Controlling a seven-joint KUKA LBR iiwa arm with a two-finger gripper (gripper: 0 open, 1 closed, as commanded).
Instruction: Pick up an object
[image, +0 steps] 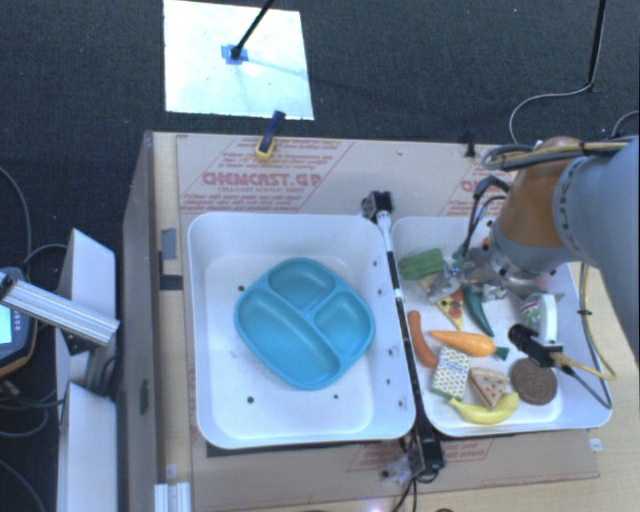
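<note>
Candidate objects lie in the right bin (590, 395): green block (421, 263), carrot (465, 342), green pepper (478, 312), banana (487, 409), sandwich wedge (488, 384), brown cookie (533, 381), checkered block (451, 372). Gripper (468, 283) sits low among the upper toys, near the pepper and green block; its state cannot be told, nothing visibly pinched. Judged step: descent onto a target; next calls for closing and lifting. Left bin (215, 300) holds 1 blue divided plate (304, 321). Bench board (300, 170) reads "CHEMCAST GP".
</note>
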